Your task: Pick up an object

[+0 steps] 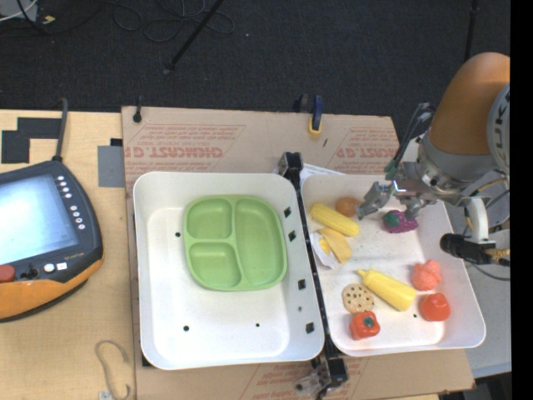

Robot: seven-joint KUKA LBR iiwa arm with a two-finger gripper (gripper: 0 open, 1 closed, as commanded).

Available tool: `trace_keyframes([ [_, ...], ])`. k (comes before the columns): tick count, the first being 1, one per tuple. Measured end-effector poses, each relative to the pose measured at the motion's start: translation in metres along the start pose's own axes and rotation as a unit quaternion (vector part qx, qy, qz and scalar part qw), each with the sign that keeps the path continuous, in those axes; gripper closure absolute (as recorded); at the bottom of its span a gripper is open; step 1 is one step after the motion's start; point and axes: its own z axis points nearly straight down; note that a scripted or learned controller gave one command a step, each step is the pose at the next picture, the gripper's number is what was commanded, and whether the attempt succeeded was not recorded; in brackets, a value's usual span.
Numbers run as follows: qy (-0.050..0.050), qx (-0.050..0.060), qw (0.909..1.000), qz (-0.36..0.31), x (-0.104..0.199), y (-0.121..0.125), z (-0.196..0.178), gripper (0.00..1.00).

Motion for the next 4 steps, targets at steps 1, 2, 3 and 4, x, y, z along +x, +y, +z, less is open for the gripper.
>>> trace_keyframes([
  [1, 0.000, 0.000, 1.0000, -0.001, 0.006, 0.010, 0.055, 0.00],
  [2, 0.000, -0.001, 1.0000, 0.000, 0.006, 0.011, 0.102, 0.00],
  [3, -0.001, -0.007, 1.0000, 0.001, 0.008, 0.014, 0.120, 0.00],
  [4, 0.000, -0.008, 1.0000, 0.003, 0.007, 0.015, 0.111, 1.00],
])
